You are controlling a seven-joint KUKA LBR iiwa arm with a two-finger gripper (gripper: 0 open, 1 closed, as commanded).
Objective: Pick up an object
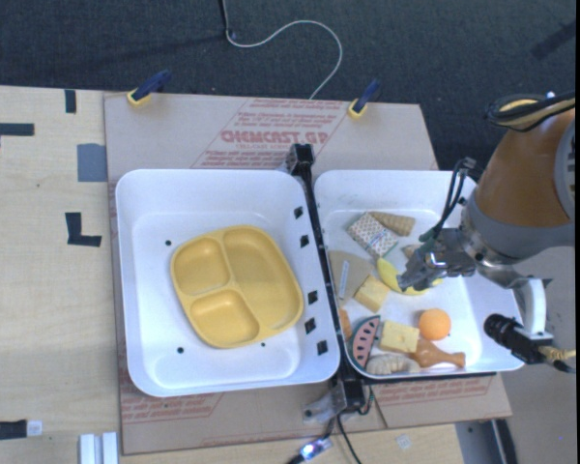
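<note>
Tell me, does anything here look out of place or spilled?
Nothing looks spilled. The toy foods lie in a loose heap inside the right bin, and the yellow plate sits flat, slightly turned, in the left bin. The gripper hangs over the heap.

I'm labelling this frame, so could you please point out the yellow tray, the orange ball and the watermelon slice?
Yellow tray point(236, 285): camera view, on the ridge between its compartments.
Orange ball point(434, 324): camera view, middle of its top.
Watermelon slice point(364, 340): camera view, on its red flesh.
</note>
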